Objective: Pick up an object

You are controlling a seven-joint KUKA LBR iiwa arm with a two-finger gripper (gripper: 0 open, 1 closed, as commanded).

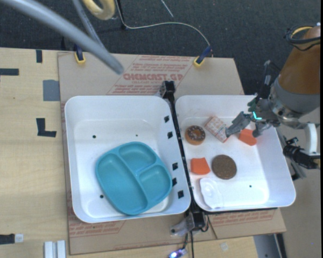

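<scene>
Desk (21,160): pale wood-grain top, with dark angular marks toward its left side. A brown cardboard sheet (151,74) with red print lies flat on it, held at the far edge by two yellow-and-blue clamps (79,56), one near each far corner. Two shallow white bins sit side by side on the cardboard, touching along a black-clipped seam: left bin (78,117), right bin (274,187). A thin white cable (167,24) runs over the dark floor beyond the desk.
</scene>
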